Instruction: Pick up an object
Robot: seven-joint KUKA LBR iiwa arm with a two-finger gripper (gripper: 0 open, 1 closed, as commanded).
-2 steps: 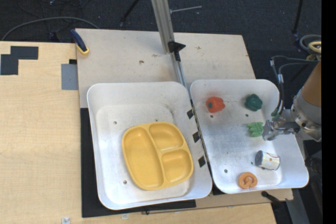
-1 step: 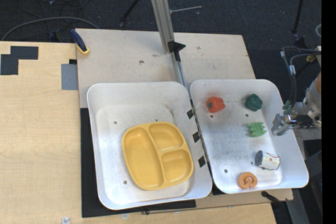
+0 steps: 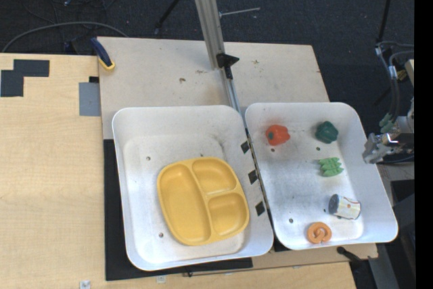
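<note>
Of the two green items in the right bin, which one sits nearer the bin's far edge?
The dark green one, by the far right corner; the lighter green piece lies nearer mid-bin.

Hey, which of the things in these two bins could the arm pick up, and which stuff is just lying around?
For the job: red pepper toy, dark green toy, light green toy, small white and grey object, orange ring, yellow divided tray.

Lying about: metal post, yellow-handled tool.

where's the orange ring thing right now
The orange ring lies in the right bin, at its near edge in the camera view, just below the small white and grey object.
</note>
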